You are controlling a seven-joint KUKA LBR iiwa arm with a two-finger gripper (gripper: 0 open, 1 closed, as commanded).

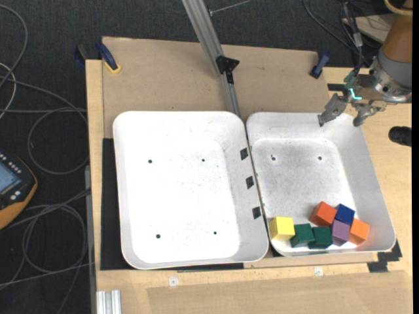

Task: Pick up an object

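Gripper [344, 114] hung spread open, holding nothing, over the right bin [366, 169]'s far rim; coloured blocks [321, 227] huddled well below it.

No legible text, label, brand, number or sign found on any surface. The handheld unit [12, 187] at the far side of the bench from the gripper [345, 115] carries a lit screen, but its contents are too small and blurred to read. The blocks [321, 226] below the gripper show plain faces, unmarked.
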